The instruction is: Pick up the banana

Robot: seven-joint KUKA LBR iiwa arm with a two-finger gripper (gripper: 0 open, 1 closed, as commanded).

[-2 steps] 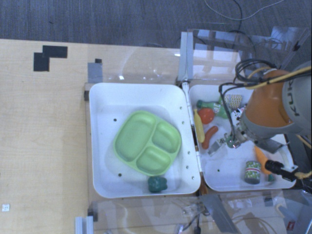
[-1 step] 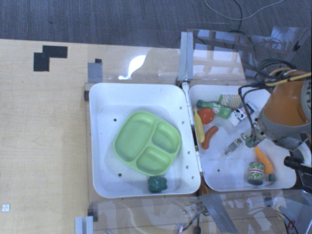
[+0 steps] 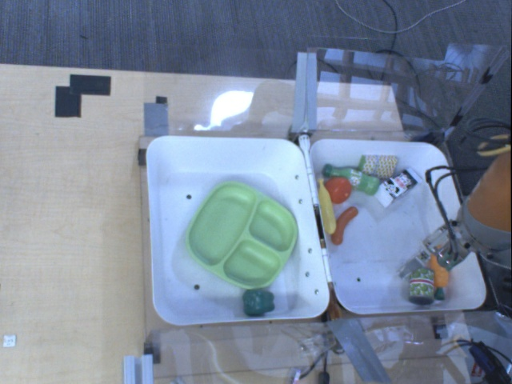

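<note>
Banana [image 3: 326, 207] is sitting in the right bin [image 3: 376, 290], pressed up along its left wall, lying lengthwise with a red tomato-looking thing [image 3: 338, 189] and an orange sausage-shaped piece [image 3: 344, 224] just beside it. End effector [image 3: 438, 256] is way over by the bin's right edge near the front corner, well apart from the banana, hovering by a small can [image 3: 421, 286] and an orange bit [image 3: 441, 276]. Can't tell its grip state from here. Left bin [image 3: 160, 214] has a green divided plate [image 3: 242, 234] and a dark green lump [image 3: 258, 302] at the front edge.
</note>
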